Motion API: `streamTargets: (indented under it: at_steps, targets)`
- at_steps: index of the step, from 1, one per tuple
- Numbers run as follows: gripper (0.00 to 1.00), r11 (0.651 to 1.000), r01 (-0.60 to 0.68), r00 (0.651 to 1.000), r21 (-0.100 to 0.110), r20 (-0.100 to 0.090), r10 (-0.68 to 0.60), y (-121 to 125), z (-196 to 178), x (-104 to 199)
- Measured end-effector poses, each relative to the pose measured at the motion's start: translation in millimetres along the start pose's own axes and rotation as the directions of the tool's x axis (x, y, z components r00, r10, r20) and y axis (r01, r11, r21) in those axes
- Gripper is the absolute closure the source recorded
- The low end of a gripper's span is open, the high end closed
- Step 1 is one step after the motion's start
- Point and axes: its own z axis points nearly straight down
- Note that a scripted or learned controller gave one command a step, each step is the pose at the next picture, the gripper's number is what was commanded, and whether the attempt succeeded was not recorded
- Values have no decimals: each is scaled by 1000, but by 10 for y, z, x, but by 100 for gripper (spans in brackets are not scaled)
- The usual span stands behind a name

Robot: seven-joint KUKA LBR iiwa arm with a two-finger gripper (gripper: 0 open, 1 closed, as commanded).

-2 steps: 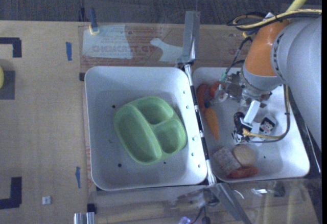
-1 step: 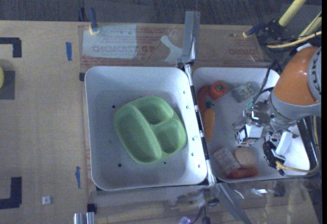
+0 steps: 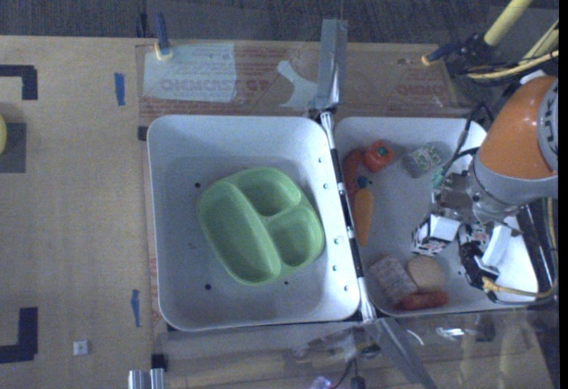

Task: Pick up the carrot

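Overhead, the arm (image 3: 524, 143) hangs over the right bin (image 3: 395, 134) while the carrot (image 3: 363, 211) lies untouched by the divider

Its gripper (image 3: 441, 234) sits low near the middle of that bin, well to the right of the carrot, which lies lengthwise along the bin's left wall, just below a red tomato (image 3: 379, 155); whether the jaws are released or clenched cannot be told from this angle, and nothing shows between them. A bread roll (image 3: 426, 272) and a red sausage (image 3: 423, 299) lie near the front wall. A green divided plate (image 3: 260, 223) rests in the left bin (image 3: 177, 201)
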Motion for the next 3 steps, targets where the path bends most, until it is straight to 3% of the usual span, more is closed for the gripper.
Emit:
streamTargets:
  at_steps: [1,2,3]
  targets:
    - [0,1000,1,1000,0,0,-1,-1,1,2]
    - [0,907,-421,907,-4,0,421,226,138,359]
    - [0,657,-754,657,-1,0,754,475,144,693]
